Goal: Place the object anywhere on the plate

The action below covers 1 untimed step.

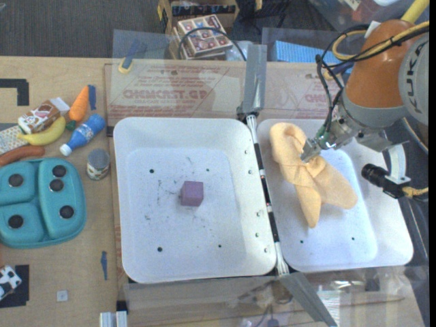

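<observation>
I see the small purple cube (pixel 191 193) resting on the floor of the left white bin (pixel 136 142), near its centre. The two-finger gripper (pixel 310 151) sits over the right white bin (pixel 395 244), its tip touching the crumpled yellow cloth (pixel 320 182). I cannot tell how the jaws stand. A teal sectioned plate (pixel 37 203) lies on the bench, left of both bins, well apart from the cube.

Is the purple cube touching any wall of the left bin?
Apart. The camera view shows the purple cube mid-floor in the left bin, white floor on every side.
</observation>
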### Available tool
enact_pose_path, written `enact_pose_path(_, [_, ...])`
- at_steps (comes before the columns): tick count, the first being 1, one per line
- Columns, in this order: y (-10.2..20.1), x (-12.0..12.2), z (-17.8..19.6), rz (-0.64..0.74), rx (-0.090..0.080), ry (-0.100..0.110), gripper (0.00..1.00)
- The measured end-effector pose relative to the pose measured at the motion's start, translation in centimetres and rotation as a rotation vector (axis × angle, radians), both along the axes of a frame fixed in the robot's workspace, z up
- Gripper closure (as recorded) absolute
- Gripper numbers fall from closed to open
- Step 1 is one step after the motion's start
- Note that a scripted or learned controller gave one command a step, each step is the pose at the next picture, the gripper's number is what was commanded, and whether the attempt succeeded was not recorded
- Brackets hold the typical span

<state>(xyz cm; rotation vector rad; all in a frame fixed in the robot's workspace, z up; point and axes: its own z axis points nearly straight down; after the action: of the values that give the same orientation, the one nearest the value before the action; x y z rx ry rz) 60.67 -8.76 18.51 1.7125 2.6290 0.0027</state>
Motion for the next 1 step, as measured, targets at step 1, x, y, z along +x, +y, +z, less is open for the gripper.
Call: enact_pose_path(1, [0.0,0.01,0.01,0.0,0.0,0.0,0.0])
